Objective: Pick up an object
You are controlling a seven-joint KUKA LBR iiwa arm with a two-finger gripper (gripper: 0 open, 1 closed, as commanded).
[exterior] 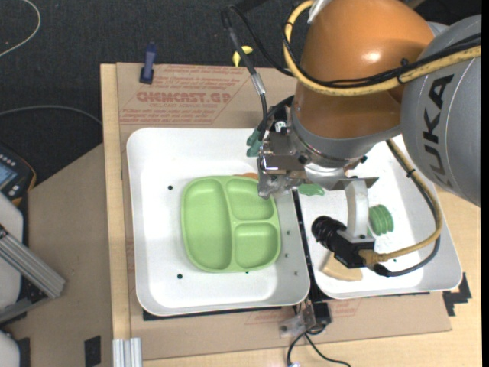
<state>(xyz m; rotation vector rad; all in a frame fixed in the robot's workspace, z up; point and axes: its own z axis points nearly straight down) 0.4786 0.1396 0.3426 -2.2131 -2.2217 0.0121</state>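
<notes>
**Q:** What is shown on the bench?

**A:** Two white bins are shown side by side on a brown printed board (183,98). The left bin (145,205) is occupied by a pale green plate (229,224), which is divided into three compartments and lies flat, right side up. The right bin (409,220) is largely covered by the arm (359,60), which is seen from above with its orange band uppermost.

**Q:** Where is the gripper placed?

**A:** The gripper (273,176) is seen low over the left bin, at the plate's upper right corner and just beside the wall shared by the two bins. It is viewed from above and is partly masked by the wrist, so whether it is released or clenched cannot be told. Nothing is seen to be grasped.

**Q:** Which objects are offered for picking?

**A:** Besides the plate, a green ribbed disc (380,219) is seen in the right bin, near its middle and just right of the wrist. A tan piece (344,272) lies near that bin's front edge, partly hidden by black hardware on the arm. A small orange item (246,176) is glimpsed at the plate's upper rim, too small to be identified.

**Q:** What else is marked?

**A:** A yellow cable (428,239) is looped over the right bin, and a blue clip (147,63) is fixed at the board's far left corner.
</notes>
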